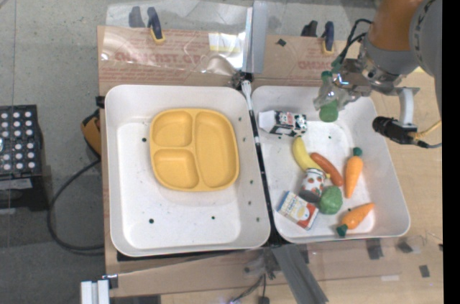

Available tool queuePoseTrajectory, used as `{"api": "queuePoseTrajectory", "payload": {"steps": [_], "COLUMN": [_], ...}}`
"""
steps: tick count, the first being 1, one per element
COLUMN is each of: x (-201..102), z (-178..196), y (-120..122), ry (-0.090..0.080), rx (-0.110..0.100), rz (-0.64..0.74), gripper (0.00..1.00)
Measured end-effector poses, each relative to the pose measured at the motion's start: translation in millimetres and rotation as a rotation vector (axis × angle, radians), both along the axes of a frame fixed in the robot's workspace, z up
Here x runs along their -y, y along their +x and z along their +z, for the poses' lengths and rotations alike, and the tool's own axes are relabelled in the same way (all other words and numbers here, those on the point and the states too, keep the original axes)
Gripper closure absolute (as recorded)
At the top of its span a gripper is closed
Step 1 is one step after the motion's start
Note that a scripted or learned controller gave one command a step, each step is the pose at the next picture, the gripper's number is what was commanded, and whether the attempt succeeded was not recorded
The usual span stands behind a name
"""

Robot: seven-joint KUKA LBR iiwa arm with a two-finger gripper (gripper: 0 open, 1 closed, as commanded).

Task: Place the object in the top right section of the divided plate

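The yellow divided plate (195, 149) lies in the left bin (129, 216), with two small sections on its left side and one long section on its right. My gripper (329, 103) hangs over the back edge of the right bin (388, 209), well to the right of the plate. A small green object (328, 111) sits between its fingertips, and the fingers are closed on it.
In the right bin lie a black-and-white toy (288, 122), a banana (302, 154), a red sausage (327, 167), two carrots (352, 174) (355, 217), a green ball (331, 200), a small cup (312, 182) and a small box (297, 210). Clamps and plastic sheeting stand behind the bins.
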State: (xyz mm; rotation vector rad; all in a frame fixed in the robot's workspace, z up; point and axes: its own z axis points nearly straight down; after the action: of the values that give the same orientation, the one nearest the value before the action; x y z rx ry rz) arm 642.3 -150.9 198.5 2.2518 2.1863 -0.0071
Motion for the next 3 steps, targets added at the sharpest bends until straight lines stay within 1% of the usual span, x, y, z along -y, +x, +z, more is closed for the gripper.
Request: {"api": "queuePoseTrajectory", "payload": {"steps": [1,2,3], "x": [-49.7,-117.6,-198.4], "z": [60.7,53.9,15.0], "y": [-53.7,-66.2,-69.7], "ry": [0.004,0.005,0.005], "rx": [0.001,-0.001,-0.003], "rz": [-0.062,-0.069,0.078], "gripper": [1.00,1.00,1.00]}}
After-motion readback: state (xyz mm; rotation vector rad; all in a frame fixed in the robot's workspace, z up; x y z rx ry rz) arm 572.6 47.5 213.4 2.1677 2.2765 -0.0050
